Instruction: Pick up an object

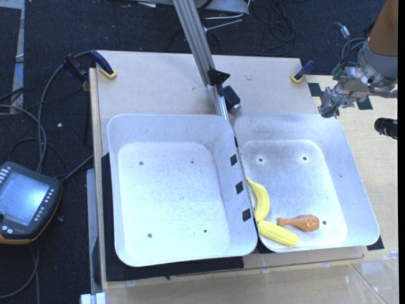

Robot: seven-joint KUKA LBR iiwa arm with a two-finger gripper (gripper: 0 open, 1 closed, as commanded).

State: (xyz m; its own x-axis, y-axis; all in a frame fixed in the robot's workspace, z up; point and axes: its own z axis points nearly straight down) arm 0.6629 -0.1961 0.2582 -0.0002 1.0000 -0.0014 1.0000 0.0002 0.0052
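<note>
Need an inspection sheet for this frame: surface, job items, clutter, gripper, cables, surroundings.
Surface: wooden bench with left bin and right bin side by side.
Job's things: banana, yellow object and orange drumstick-shaped toy, all at the right bin's near left corner.
Clutter: nothing seen in the bins beyond these.
Gripper: gripper above the right bin's far right corner, away from the items; finger state unclear.
Cables: black cables on the floor at left.
Surroundings: teach pendant on the floor; clamps at the bench's far corners.

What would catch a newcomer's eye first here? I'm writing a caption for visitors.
Two yellow bananas and an orange chicken drumstick toy huddle in the near corner of the right bin, beside the divider. The gripper hangs off past that bin's far right corner, well away from them.
</note>
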